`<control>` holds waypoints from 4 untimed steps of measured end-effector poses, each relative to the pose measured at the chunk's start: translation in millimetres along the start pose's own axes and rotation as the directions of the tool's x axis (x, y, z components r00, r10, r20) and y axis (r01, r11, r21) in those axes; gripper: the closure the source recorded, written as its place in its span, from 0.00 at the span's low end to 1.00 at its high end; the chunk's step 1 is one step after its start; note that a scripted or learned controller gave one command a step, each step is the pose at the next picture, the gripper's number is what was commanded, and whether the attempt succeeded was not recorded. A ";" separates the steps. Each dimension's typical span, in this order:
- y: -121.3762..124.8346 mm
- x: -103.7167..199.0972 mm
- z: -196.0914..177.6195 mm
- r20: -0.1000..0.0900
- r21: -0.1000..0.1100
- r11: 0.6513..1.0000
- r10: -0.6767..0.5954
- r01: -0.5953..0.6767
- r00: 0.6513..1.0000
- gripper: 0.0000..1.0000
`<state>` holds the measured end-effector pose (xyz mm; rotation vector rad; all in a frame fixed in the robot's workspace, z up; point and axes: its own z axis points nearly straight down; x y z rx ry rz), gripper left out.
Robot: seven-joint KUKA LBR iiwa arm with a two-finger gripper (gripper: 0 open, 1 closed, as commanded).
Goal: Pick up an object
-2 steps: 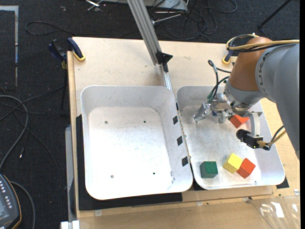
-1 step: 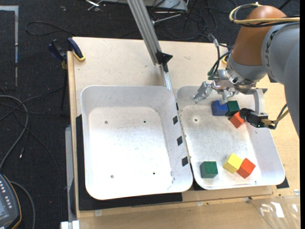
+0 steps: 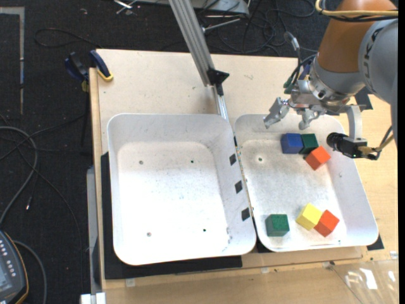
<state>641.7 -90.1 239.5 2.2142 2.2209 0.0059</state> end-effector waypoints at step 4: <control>18.2 -72.7 137.3 -0.004 0.058 0.998 0.013 -0.013 1.000 1.00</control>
